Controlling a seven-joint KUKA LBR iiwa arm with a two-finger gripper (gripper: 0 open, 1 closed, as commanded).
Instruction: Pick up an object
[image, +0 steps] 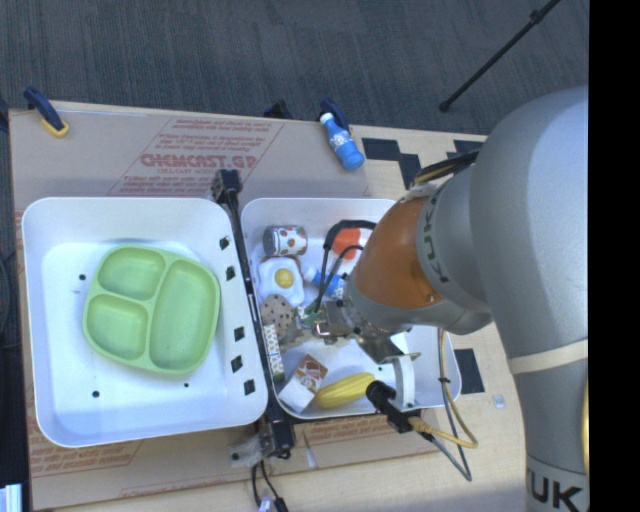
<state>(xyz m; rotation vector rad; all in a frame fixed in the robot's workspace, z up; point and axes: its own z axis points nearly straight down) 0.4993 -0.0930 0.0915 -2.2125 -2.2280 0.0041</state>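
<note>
The right bin (262, 215) holds several small things. Along its left side lie a spotted cup (285, 240), a toy fried egg (283, 278) and a brown cookie (280, 316). A yellow banana (343, 390) and a small brown-and-white box (308, 375) rest near the front wall. An orange item (346, 240) peeks out at the back, partly behind the arm. My gripper (330, 320) hangs low over the bin's middle, just right of the cookie, under the orange wrist band. The arm hides much of the bin's right half.
The left bin (40, 300) carries a green divided plate (152, 310). A blue clamp (343, 141) sits on the cardboard behind the right bin, and another clamp (45, 110) at the far left corner. A printed strip (272, 350) lies against the right bin's left wall.
</note>
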